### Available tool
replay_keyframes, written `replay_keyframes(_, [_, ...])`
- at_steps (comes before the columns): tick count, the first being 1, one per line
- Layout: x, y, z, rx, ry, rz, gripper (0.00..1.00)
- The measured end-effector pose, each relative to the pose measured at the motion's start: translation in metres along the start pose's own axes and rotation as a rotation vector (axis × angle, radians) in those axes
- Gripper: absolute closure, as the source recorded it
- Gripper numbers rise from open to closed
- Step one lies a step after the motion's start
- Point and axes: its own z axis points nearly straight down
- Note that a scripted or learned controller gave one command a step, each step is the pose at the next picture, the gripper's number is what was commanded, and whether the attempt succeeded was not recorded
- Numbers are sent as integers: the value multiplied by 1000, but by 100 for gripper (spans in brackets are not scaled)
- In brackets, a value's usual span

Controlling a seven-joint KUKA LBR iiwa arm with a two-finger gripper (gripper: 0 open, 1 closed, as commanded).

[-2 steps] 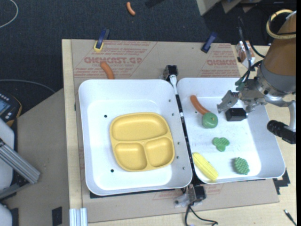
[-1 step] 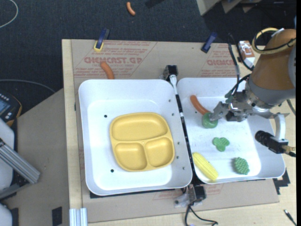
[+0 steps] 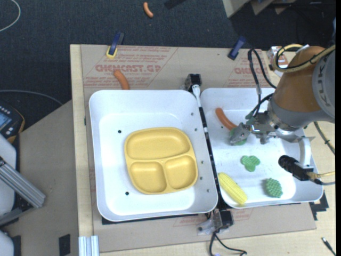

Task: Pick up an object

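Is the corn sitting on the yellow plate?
No, the corn lies in the right bin, apart from the yellow plate.

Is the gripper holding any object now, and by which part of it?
It cannot be told: the gripper is over a grey-green object in the right bin, hiding any hold.

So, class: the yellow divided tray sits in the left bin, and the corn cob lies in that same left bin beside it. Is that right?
Not quite. The yellow divided tray does sit in the left bin, but the corn cob lies in the right bin, at its near left corner, as the camera view shows.
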Motion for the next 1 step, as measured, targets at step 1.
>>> replay_keyframes(1, [1,-1,48,-1,0,1,0])
